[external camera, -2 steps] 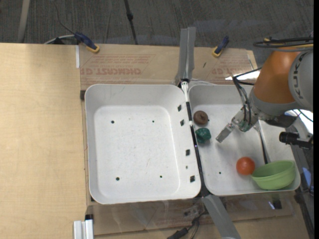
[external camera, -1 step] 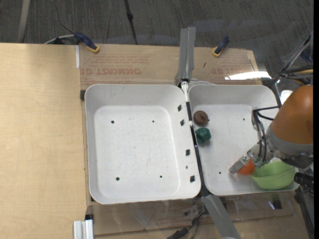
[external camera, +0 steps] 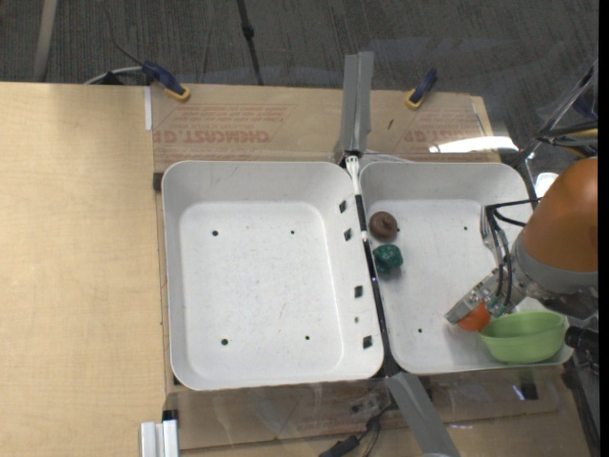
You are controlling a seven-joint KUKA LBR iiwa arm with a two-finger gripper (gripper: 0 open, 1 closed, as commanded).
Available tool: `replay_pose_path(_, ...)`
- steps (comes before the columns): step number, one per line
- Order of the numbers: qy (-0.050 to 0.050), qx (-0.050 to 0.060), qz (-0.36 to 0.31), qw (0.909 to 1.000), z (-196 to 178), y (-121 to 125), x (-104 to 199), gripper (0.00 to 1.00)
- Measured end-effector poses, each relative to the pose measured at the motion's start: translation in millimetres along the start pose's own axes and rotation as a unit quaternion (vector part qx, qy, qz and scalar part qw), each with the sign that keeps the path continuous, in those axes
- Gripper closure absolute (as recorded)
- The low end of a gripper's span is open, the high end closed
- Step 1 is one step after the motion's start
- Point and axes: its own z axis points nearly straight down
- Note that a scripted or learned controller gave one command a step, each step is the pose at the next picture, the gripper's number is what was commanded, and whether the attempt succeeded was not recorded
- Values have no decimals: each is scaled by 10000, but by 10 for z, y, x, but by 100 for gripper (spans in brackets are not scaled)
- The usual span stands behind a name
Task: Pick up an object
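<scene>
Gripper [external camera: 473,312] low in right bin [external camera: 428,350], orange object [external camera: 475,320] at tip, green bowl [external camera: 523,337] just right; grip state unclear.

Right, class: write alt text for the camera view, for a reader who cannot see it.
A robot gripper sits low in the right white bin at an orange object, beside a green bowl. A brown object and a teal object lie near the left bin.

A robotics lab: clamped cardboard [external camera: 314,127], white bins [external camera: 262,274], tripod legs [external camera: 245,27].
</scene>
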Motion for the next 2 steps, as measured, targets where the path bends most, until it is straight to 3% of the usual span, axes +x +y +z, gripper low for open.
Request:
replay_pose_path(1, -2, -1, -187, 9998, -1236, 1032, 485, 100)
replay_pose_path(2, -9, 0, -589, 9983, -1574, 451, 40, 100)
